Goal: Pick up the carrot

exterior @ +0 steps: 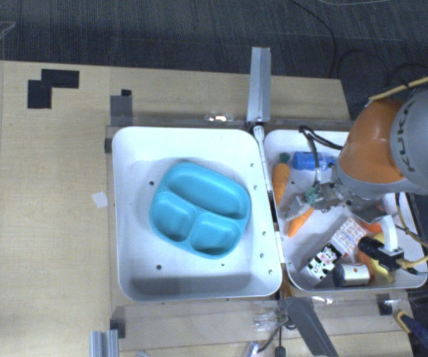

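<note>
Left bin: blue divided tray; no task item. Right bin, left side: carrot by wall; second orange piece below. My claw low among clutter; open-or-closed state: cannot tell. Nothing lifted; grasp pending. Bin's right part hidden under my arm.

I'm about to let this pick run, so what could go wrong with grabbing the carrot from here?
1. Two orange carrot-like pieces lie close together in the right bin: one along the left wall, another below it. The gripper might take the wrong one or nudge both.
2. The upper carrot hugs the wall, leaving little room for a finger.
3. Clutter nearby, such as the blue bottle, could get bumped.
</note>
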Available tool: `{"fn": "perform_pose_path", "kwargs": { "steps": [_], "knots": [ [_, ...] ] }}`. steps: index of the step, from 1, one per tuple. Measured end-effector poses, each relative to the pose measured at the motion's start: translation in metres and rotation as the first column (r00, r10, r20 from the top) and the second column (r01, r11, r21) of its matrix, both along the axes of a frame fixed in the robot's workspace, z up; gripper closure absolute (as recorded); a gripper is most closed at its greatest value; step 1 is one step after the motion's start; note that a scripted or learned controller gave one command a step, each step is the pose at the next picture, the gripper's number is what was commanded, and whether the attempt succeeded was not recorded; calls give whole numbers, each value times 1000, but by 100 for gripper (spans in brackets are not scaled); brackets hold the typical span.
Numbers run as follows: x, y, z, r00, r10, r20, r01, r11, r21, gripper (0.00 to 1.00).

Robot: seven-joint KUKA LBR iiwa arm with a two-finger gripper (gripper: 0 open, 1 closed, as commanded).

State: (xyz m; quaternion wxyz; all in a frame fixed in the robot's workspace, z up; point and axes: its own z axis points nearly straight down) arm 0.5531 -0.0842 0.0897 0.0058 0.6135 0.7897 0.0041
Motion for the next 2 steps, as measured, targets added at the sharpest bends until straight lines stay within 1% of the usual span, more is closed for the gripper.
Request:
{"fn": "perform_pose_path", "kwargs": {
  "steps": [1, 2],
  "knots": [
    [3, 3, 11, 1000, 5, 7, -5, 1000, 2, 100],
    [-7, 57, 96, 1000, 4, -7, -4, 1000, 1, 100]
  ]
}}
